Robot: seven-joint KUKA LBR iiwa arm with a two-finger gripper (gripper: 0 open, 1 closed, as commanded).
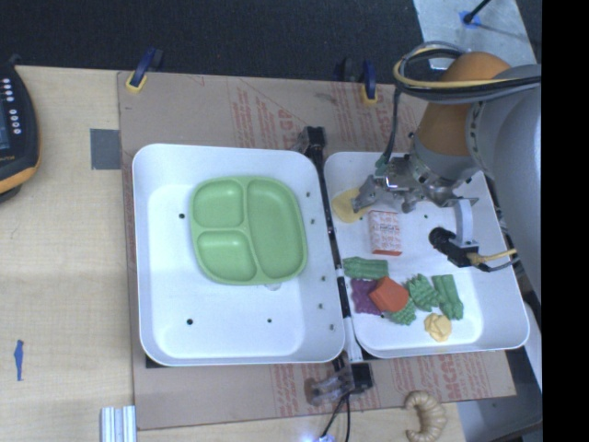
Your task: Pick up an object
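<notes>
We see 1 gripper [394, 190] low over the far end of the right bin [497, 334]; we cannot tell how it is set. Just beneath it lie 1 white-and-red packet [385, 232] and 1 pale yellow piece [345, 205]. Nearer us sit 4 green toys [365, 267], 1 orange block [390, 294], 1 purple piece [363, 296] and 1 yellow lump [438, 326]. The left bin [156, 247] holds 1 green divided plate [248, 229] with 3 compartments.

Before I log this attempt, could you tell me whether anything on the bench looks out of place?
One thing: a tan curled object lies on the cardboard outside both bins, just below the right bin, while the other small items sit inside that bin.
</notes>
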